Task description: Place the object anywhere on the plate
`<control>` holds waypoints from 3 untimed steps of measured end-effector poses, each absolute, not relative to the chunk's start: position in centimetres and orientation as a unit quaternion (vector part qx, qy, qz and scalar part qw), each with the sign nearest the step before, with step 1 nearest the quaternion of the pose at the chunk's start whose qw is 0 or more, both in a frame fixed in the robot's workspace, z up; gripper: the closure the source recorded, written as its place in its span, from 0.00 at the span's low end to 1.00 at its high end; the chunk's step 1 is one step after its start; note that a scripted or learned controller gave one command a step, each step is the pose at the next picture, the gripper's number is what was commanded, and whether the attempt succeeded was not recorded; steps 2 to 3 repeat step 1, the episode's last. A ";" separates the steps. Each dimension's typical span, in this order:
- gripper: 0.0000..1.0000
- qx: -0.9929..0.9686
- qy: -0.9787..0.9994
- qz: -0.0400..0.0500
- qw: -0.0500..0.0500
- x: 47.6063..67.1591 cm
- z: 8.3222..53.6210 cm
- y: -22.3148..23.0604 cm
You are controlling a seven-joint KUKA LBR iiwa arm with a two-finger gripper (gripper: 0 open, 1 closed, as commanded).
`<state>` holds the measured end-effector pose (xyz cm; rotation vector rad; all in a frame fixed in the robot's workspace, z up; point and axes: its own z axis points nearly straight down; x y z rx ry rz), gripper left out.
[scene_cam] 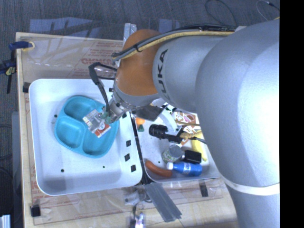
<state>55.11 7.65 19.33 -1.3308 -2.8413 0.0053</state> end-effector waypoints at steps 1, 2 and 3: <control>0.00 -0.424 -0.906 0.002 0.002 55.1 19.4 7.6; 0.00 -0.424 -0.906 0.002 0.002 55.1 19.4 7.6; 0.00 -0.424 -0.906 0.002 0.002 55.1 19.4 7.6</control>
